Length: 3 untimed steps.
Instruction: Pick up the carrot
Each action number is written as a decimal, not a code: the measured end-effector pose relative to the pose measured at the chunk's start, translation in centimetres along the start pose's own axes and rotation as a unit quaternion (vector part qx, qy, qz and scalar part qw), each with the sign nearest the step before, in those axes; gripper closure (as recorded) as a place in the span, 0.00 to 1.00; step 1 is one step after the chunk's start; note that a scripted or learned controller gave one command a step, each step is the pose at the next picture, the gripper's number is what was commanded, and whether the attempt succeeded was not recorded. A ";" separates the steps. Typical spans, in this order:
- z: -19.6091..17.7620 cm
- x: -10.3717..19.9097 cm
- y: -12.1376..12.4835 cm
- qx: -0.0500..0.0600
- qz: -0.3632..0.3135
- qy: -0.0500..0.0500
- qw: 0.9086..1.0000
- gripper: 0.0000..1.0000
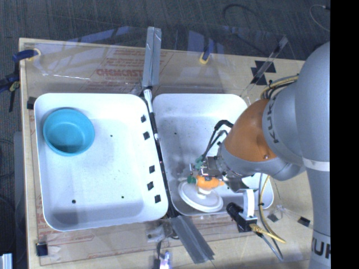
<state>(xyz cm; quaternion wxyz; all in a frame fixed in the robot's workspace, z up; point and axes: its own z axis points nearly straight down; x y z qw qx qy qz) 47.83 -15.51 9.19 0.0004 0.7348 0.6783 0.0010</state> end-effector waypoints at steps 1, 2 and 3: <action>-1.1 0.1 0.3 -0.002 -0.004 0.000 1.000 1.00; -11.6 2.8 4.0 0.001 -0.010 0.000 1.000 1.00; -11.5 2.8 4.0 0.001 -0.011 0.000 1.000 0.00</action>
